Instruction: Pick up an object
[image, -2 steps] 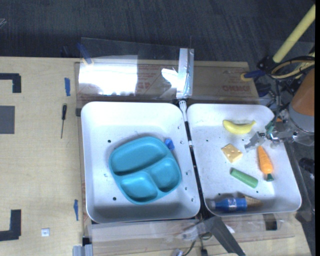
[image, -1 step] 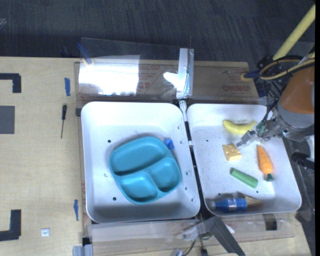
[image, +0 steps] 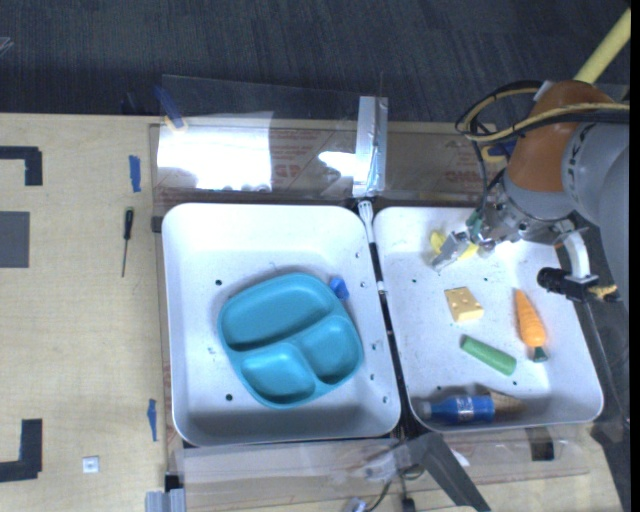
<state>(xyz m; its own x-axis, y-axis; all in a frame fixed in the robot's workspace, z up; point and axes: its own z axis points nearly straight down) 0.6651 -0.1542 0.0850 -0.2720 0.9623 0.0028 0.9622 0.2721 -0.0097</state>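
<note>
The two-finger gripper (image: 470, 240) is seen low in the right white bin (image: 585, 395), its fingers pinched on a small yellow object (image: 443, 246) near the bin's far left corner. A blue divided plastic tray (image: 290, 338) is seen in the left white bin (image: 190, 250), while a yellow cheese-like block (image: 463, 303), an orange carrot (image: 529, 319), a green cylinder (image: 488, 354) and a blue bottle (image: 463, 407) are spread across the right one.

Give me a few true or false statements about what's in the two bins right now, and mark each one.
1. The blue divided tray lies in the left bin. True.
2. The carrot lies in the left bin. False: it is in the right bin.
3. The gripper hangs over the right bin's far end. True.
4. The green piece rests on the blue tray. False: it lies on the right bin's floor.
5. The blue bottle lies at the right bin's near edge. True.
</note>
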